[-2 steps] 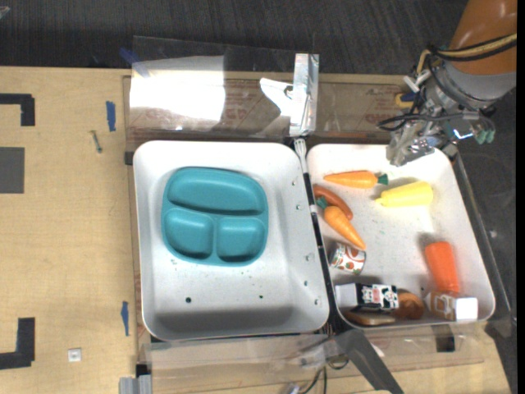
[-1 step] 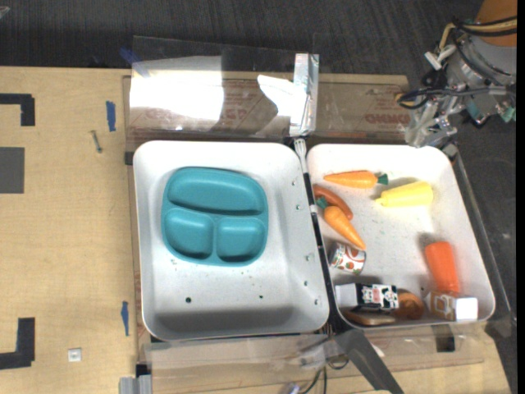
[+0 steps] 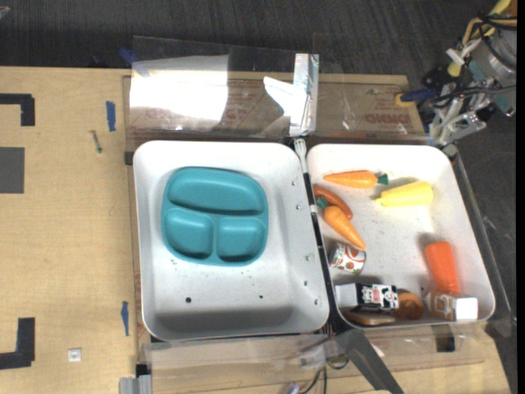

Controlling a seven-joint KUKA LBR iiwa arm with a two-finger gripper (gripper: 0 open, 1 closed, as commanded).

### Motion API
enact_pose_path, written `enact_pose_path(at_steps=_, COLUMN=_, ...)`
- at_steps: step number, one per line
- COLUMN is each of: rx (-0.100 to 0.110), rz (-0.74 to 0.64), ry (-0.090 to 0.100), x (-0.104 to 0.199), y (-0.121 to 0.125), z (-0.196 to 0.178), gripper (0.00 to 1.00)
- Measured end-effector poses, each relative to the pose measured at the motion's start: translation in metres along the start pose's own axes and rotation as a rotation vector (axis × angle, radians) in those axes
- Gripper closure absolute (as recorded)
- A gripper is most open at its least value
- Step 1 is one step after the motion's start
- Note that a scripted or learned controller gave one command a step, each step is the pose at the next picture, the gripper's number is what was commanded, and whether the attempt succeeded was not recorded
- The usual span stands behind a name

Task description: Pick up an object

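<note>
Up in the top right corner of the frame, the gripper hangs just beyond the upper right rim of the right bin, tangled in view with cables; it is too small and cluttered there to tell how it is set.

To do this step well, a reasonable pick is something lying free with bare floor on both sides. The yellow corn cob in the upper part of the right bin looks like the best candidate: it lies on its side, just below the carrot, with open white floor beneath it. Coming straight down over its middle and closing across its short width would suit it. The orange bottle near the right wall is another free-standing choice.

Less inviting are the two carrots crowded against the left wall, and the cluster along the lower edge, where a small cup, a black and white carton and what may be a brown pastry sit touching or nearly so.

From the gripper, the corn cob lies down and to the left, near, inside the bin. A teal divided plate fills the left bin, well apart.
</note>
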State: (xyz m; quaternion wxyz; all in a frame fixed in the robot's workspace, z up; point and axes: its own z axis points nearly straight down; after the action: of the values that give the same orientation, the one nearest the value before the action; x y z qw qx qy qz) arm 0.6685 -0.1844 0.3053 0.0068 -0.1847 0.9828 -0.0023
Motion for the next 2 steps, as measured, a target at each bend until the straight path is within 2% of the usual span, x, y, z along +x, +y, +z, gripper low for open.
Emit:
enact_pose_path(at_steps=1, rx=-0.010, rz=-0.057, ry=0.009, x=-0.019, y=0.053, z=0.061, gripper=1.00)
enact_pose_path(at_steps=2, rx=-0.001, rz=-0.075, ry=-0.001, x=-0.018, y=0.045, z=0.015, gripper=1.00)
